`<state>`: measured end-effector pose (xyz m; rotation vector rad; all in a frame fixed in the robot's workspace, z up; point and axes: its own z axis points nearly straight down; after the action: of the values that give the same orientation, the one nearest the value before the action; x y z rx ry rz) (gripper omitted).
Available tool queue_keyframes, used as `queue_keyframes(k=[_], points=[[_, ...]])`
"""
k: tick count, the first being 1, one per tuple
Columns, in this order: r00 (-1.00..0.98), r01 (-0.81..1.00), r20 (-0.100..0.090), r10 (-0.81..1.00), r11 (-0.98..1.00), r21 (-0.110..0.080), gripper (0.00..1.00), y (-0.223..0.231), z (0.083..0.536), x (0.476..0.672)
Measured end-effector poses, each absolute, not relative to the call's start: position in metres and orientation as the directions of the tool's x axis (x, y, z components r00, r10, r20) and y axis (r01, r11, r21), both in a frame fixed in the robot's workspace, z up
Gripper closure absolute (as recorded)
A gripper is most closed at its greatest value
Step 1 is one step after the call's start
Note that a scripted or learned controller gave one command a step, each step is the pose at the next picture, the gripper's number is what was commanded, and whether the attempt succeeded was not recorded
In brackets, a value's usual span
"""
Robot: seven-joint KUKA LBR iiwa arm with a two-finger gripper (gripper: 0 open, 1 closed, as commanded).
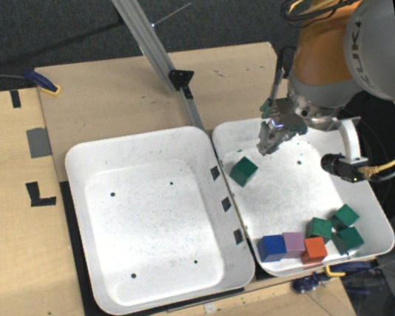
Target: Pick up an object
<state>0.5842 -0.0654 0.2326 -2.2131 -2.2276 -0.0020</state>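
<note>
Hovering above the right bin (352, 187) toward the worktop's far right edge, the claw (272, 137), whose state I cannot tell, should probably descend squarely over the lone green cube (243, 171) just beside it, avoiding the bin's wall.

Matt pale wooden bench (17, 244) bears two glossy white plastic bins (80, 173).

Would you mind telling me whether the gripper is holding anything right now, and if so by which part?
Nothing is held. The gripper hangs over the right bin, up and right of the lone green block, which lies apart from it on the bin floor.
</note>
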Motion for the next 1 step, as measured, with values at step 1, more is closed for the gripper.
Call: queue_keyframes(k=[1], points=[[-0.007,1.000,0.002,1.000,0.007,-0.002,1.00,-0.0147,0.2420,0.5639]])
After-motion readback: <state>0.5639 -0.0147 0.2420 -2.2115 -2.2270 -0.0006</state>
